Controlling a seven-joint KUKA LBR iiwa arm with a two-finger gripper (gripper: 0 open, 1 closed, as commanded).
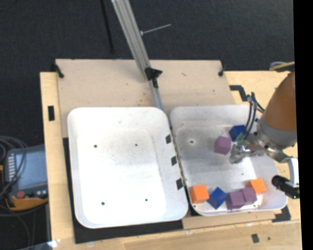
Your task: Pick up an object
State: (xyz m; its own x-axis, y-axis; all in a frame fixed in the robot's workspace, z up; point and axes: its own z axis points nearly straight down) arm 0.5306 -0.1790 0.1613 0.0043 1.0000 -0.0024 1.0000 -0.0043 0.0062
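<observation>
In the right bin (197,120), the gripper (237,154) hangs just beside a purple cube (223,144); whether it is open, I cannot tell. Best to centre over the cube, clear of the blue block (238,132).

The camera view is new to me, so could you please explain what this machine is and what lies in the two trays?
You are looking down at a slant from one fixed camera above a bench. The grey and orange shape at the right is a robot arm, reaching in over the right bin. Its gripper hangs low in that bin, beside a purple block and a blue block. I cannot tell whether it grips anything. Along the bin's near edge lie more blocks: orange, blue, two purple and another orange. The left bin is a second white tray beside it.
</observation>
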